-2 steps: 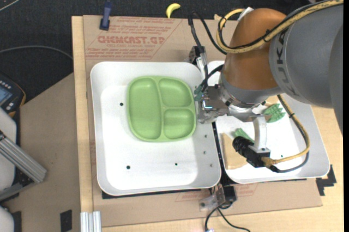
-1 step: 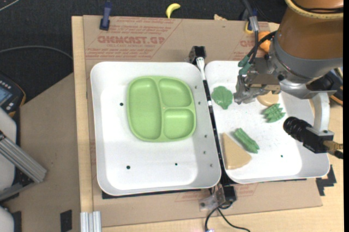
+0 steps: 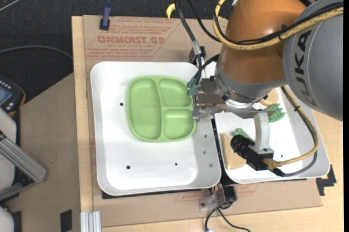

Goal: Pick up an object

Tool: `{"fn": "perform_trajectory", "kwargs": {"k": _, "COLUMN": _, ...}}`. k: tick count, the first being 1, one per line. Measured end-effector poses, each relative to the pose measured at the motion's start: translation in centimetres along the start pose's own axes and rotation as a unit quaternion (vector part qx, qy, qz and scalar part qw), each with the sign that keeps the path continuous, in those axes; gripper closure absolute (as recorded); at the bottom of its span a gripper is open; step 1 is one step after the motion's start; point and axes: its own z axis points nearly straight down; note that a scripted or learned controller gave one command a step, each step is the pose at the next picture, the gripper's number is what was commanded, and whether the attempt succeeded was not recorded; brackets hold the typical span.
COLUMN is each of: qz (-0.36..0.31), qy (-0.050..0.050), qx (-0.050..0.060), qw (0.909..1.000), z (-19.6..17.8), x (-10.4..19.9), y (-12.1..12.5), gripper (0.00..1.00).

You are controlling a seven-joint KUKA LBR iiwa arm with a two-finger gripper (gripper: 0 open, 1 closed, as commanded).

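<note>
Camera view: a green divided plate lies flat in the left bin, towards its upper right. The gripper hangs at the plate's right rim, over the seam between the two bins; whether it is spread or pressed together cannot be told. The arm covers much of the right bin, where a small green piece shows. Both bins sit on the table.
</note>
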Motion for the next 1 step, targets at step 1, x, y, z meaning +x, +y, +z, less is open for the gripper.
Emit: {"fn": "perform_trajectory", "kwargs": {"k": 1, "qz": 0.000, "qy": 0.002, "qx": -0.011, "qw": 0.9999, "z": -9.67, "x": 6.64, "y": 0.16, "gripper": 1.00}}
